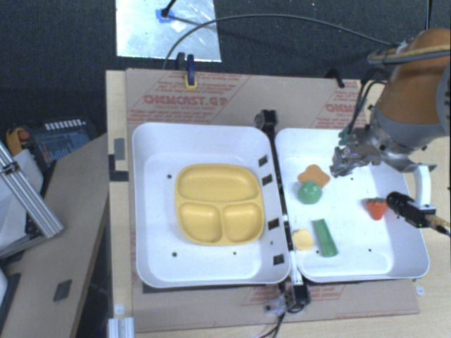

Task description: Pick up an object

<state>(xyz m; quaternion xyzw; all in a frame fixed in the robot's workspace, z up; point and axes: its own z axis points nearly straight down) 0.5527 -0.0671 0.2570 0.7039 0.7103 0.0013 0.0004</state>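
Note:
My gripper (pixel 342 163) hangs over the back part of the right bin (pixel 352 265), reaching in from the right. Just left of it and a little lower in the view lies a flat orange piece (pixel 315 174), and a green ball (pixel 309 192) touches that piece's near side. A small red-orange item (pixel 376 208) sits to the right of them, below the gripper. A green bar (pixel 325 237) and a pale yellow round piece (pixel 303 240) lie toward the bin's front. I see nothing held in the gripper.
The left bin (pixel 151 189) holds a yellow divided tray (pixel 218 203) in its middle. A black ridge (pixel 276 189) with clips separates the two bins. The grey arm with its orange band (pixel 423 83) rises at the right.

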